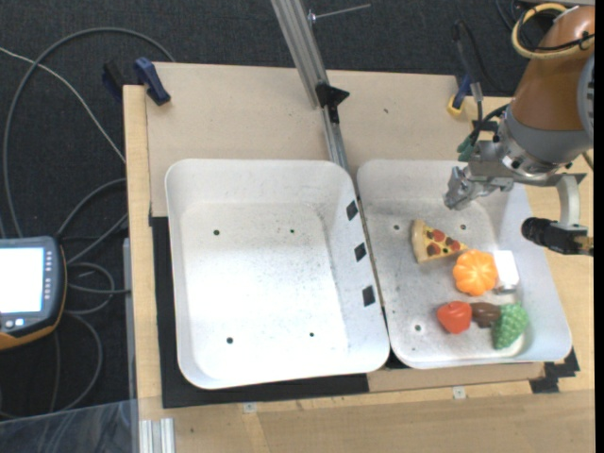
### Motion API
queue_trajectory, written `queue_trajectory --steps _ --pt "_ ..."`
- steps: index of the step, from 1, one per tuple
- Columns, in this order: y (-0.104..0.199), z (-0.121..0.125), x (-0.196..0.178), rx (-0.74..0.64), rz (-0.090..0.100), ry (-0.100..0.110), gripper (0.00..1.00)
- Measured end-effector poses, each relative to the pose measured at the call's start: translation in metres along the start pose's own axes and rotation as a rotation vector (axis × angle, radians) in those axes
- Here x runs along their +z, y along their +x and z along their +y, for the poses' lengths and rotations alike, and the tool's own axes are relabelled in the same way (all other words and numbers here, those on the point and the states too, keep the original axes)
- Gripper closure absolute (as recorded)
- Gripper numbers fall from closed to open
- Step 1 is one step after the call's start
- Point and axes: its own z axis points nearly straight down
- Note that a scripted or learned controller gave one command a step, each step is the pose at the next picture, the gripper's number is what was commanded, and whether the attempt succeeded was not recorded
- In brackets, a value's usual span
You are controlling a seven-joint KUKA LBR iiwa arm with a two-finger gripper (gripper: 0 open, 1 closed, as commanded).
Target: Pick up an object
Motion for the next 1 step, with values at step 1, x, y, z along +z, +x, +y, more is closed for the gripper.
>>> queue_trajectory --steps 1 --pt "0.0002 0.0019 -0.0447 0.0 0.0 0.0 1.0"
